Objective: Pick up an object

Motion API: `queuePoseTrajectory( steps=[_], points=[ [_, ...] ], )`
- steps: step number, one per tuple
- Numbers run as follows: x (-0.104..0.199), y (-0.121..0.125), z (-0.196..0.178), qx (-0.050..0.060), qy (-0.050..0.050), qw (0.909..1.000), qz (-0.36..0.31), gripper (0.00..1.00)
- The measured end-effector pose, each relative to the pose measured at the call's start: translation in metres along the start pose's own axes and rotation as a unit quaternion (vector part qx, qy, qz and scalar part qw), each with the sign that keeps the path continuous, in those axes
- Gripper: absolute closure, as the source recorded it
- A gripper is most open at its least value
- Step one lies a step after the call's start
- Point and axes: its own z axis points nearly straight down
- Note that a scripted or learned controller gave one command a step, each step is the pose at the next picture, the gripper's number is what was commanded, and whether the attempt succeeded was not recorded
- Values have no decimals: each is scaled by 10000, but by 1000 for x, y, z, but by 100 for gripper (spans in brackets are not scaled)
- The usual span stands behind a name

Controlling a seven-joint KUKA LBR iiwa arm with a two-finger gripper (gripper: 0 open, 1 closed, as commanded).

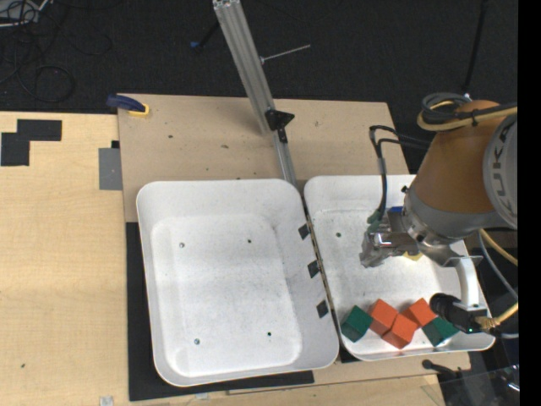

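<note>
— Gripper point(377, 249) low over right bin point(338, 194), near its middle, below grey arm point(452, 184) with orange band. How wide?

— Hard to say; metal fingertips small and blurred, gap impossible to judge. Nothing visible between them.

— Touching anything?

— Apparently poised above bare white floor; contact impossible to confirm. Well apart from blocks.

— And those?

— Clustered along near edge of same bin: green block point(357, 322) at left, orange block point(384, 315) just beside it, second orange block point(402, 331) touching that, third orange block point(421, 312) behind, second green block point(439, 332) at right. Left bin point(169, 201) alongside.
</note>
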Motion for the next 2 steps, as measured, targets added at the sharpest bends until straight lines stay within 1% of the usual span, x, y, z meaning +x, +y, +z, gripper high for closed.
queuePoseTrajectory(
  steps=[1, 2],
  points=[
    [53, -9, -6, 8, -1, 10000, 0, 100],
    [107, -4, 5, 16, -6, 10000, 2, 100]
  ],
)
